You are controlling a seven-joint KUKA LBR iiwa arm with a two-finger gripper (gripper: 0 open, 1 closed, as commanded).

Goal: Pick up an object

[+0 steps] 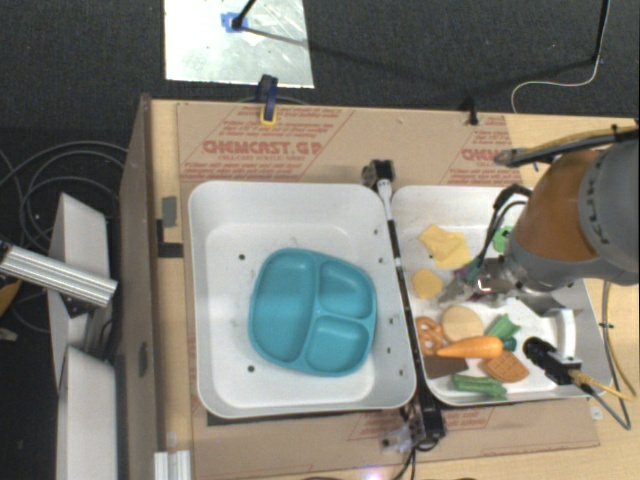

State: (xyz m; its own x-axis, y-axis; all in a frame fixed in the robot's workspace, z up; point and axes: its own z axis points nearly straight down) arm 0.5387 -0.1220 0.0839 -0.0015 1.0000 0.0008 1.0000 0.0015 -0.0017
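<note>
The gripper [470, 286] hangs low in the right bin [455, 203]; whether it grips anything cannot be told. Just beside it lie a pale round piece [462, 322] and a carrot [470, 348]: light, stiff, likely slick toys, best pinched across the middle.

Teal tray [312, 311] sits in left bin [215, 298]. Foil sheet [238, 26] lies on dark floor beyond counter [330, 138]. Cables [40, 183] at left, w/ metal rail [57, 275] nearby.
</note>
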